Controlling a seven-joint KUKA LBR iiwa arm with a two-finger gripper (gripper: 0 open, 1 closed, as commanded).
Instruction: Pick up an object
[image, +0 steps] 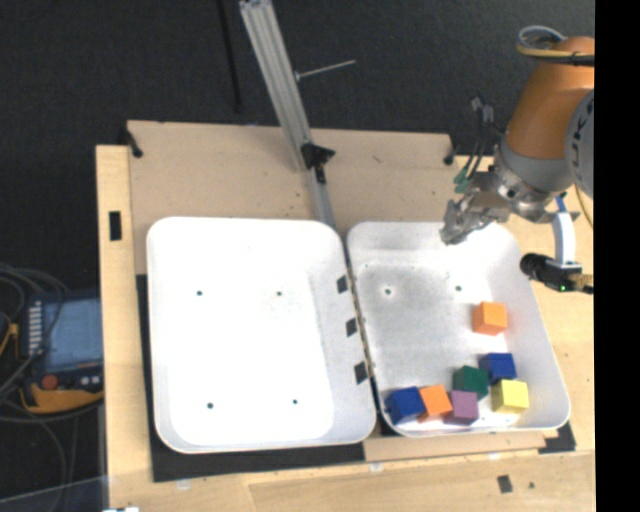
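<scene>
So the gripper (458, 231) hangs over the far edge of the right bin (420, 300), can't tell its state, nothing in it. The blocks sit along the bin's near edge: blue (405, 403), orange (436, 400), purple (464, 406), green (471, 380), yellow (513, 394), plus another orange one (490, 317) by the right edge.

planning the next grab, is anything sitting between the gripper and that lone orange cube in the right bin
Nothing visible does. The gripper sits over the far edge of the right bin, and only bare bin floor lies between it and the lone orange cube. The other cubes cluster along the near wall, beyond it.
</scene>
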